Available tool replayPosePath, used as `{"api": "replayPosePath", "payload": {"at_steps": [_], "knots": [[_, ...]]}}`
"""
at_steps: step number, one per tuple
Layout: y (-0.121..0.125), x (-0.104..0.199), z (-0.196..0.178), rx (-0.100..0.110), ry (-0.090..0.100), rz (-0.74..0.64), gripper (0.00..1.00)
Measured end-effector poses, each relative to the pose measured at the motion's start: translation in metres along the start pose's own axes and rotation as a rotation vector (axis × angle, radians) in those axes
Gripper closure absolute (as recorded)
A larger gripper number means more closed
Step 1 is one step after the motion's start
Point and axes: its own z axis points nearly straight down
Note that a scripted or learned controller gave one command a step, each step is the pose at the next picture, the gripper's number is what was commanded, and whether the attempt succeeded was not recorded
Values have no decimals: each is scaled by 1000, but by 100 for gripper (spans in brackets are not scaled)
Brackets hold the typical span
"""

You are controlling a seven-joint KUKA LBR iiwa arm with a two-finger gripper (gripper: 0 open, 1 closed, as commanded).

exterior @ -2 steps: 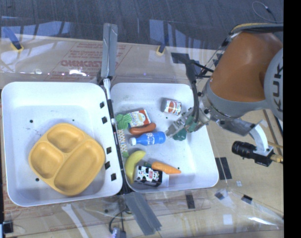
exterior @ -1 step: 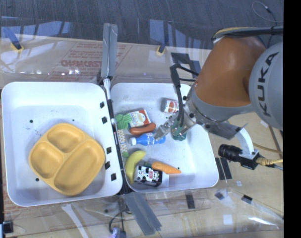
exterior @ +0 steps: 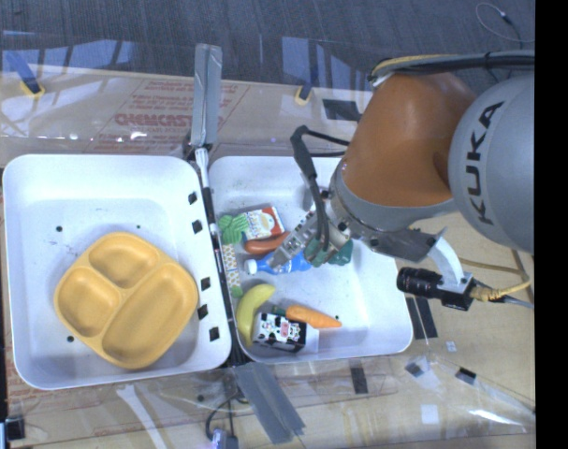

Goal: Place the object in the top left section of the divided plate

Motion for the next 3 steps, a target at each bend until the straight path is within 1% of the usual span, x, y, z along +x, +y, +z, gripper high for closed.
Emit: {"api": "replayPosePath", "payload": {"at_steps": [1, 2, 3], "knots": [[23, 28, -6, -2, -3, -153, 100], [53, 67, 23, 1, 1, -289, 100], [60, 76, 53, 2, 2, -392, 100]]}}
